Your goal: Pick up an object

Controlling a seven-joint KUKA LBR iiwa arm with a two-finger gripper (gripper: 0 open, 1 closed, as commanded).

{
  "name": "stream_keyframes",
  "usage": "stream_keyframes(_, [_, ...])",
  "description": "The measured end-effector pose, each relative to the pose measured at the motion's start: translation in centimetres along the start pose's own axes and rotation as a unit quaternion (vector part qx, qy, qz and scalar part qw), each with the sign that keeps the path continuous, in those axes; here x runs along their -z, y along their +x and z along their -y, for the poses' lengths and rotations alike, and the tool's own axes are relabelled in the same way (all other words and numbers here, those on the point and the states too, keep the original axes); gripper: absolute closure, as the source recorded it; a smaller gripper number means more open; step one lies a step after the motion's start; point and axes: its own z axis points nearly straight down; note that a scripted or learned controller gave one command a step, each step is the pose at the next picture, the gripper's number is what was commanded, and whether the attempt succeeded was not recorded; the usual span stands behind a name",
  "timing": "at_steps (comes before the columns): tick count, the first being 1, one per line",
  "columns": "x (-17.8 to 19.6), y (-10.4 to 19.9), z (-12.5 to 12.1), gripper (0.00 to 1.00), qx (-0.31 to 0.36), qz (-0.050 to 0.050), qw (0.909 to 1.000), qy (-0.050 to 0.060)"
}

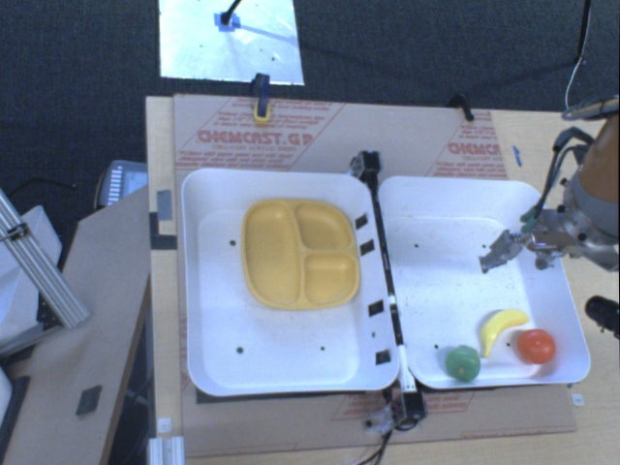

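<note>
The banana [503, 329] lies in the near right corner of the right bin [426, 211], between a green ball [463, 362] and a red ball [536, 345]. The claw [502, 251] hangs above it; nothing is held, and how far it is open cannot be told. It should be lowered onto the banana's middle, well away from both balls.
</note>
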Motion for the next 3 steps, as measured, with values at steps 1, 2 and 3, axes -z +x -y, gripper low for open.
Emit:
stream_keyframes(1, [0.4, 0.0, -0.2, 0.00, 0.001, 0.001, 1.0000, -0.004])
stream_keyframes(2, [-4.2, -0.3, 0.5, 0.00, 0.000, 0.001, 1.0000, -0.002])
stream_keyframes(3, [-9.8, -1.2, 0.2, 0.00, -0.001, 0.000, 1.0000, -0.002])
